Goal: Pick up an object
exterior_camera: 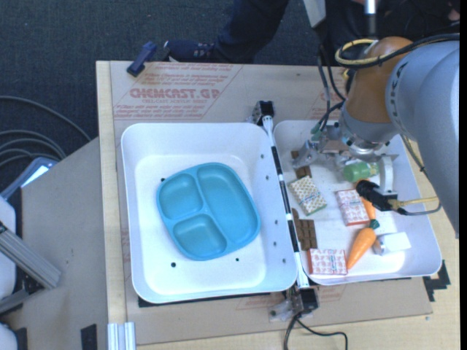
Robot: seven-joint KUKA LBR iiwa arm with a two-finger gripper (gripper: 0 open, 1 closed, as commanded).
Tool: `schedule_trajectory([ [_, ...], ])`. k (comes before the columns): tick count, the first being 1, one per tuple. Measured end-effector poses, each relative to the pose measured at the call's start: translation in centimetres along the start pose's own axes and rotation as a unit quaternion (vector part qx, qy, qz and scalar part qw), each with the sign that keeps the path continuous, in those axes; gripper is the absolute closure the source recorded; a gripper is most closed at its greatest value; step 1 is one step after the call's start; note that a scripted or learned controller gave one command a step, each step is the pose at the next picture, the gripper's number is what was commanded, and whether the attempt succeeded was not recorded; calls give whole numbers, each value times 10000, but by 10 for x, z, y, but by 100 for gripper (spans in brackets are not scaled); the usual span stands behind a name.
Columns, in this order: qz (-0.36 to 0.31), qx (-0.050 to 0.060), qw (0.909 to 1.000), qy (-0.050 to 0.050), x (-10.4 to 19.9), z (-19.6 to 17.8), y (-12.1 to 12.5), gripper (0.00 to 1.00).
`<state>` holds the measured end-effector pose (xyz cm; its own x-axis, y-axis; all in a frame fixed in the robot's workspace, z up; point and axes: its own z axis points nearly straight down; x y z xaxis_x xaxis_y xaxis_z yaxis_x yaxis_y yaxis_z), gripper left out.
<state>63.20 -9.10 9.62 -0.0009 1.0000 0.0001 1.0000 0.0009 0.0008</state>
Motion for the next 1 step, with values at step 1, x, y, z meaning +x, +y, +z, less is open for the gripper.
schedule_trajectory([
  [1, 1, 6, 10000, 1, 0, 1, 0, 0],
])
